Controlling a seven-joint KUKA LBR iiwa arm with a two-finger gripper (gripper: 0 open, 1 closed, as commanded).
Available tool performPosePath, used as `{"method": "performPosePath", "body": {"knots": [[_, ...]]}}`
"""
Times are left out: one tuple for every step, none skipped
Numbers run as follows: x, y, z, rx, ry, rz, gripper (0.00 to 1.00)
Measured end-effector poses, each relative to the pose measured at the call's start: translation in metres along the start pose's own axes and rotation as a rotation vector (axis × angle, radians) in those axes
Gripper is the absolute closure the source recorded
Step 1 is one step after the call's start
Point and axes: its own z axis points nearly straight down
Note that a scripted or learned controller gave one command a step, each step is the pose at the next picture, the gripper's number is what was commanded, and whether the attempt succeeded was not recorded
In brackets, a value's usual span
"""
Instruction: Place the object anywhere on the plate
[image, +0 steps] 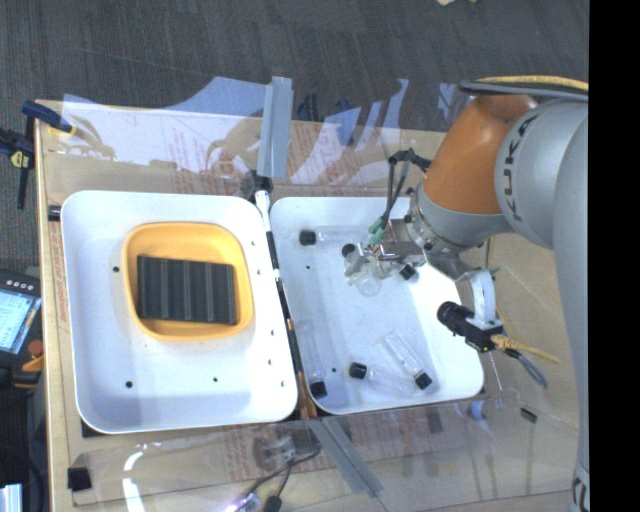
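Arm reaching over the right bin, yellow plate waiting in the left one.

From where I stand, the grey and orange arm (500, 170) comes in from the right of the frame, and its end effector (385, 255) hangs over the upper middle of the right bin (450, 385); I cannot tell how it is set or whether anything is in it. Just beside it lies a small clear object (362, 272) on the bin floor. Lower right in that bin rests a clear vial with a black cap (405, 358), with other small black-capped pieces (307, 238) scattered about. The yellow plate (185, 243), carrying a dark ribbed insert (188, 290), sits in the left bin (90, 390), well apart from all of them. Both bins rest on the desk (150, 140).
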Motion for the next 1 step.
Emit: {"method": "performPosePath", "body": {"knots": [[0.0603, 0.0344, -0.0245, 0.000, 0.000, -0.223, 1.00]]}}
